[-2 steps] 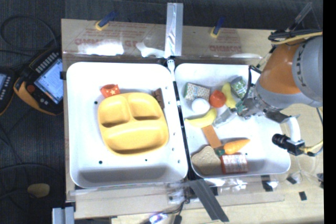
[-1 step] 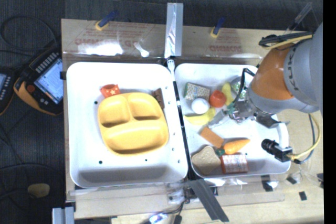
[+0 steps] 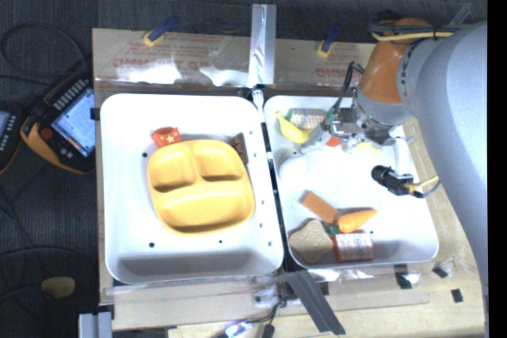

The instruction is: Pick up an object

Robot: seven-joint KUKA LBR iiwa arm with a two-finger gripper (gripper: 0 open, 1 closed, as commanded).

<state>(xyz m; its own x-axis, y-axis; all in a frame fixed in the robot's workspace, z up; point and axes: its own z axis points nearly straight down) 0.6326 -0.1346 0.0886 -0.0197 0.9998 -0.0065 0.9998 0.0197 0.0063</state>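
Overhead, the gripper [image 3: 339, 125] hangs beside a banana [image 3: 290, 128] in the right bin [image 3: 424, 237].

Left bin [image 3: 119, 194]: divided tray [image 3: 201, 184] in the middle, small can [image 3: 165, 136] touching its far-left corner.
Right bin [image 3: 404, 229]: banana [image 3: 290, 128] at the far-left corner; cracker [image 3: 319, 206], carrot [image 3: 354, 218], jar [image 3: 352, 247] near front.
Claw [image 3: 341, 129]: just right of banana.

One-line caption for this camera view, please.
Arm's pincer low at right bin's far end near banana; yellow tray fills left bin.
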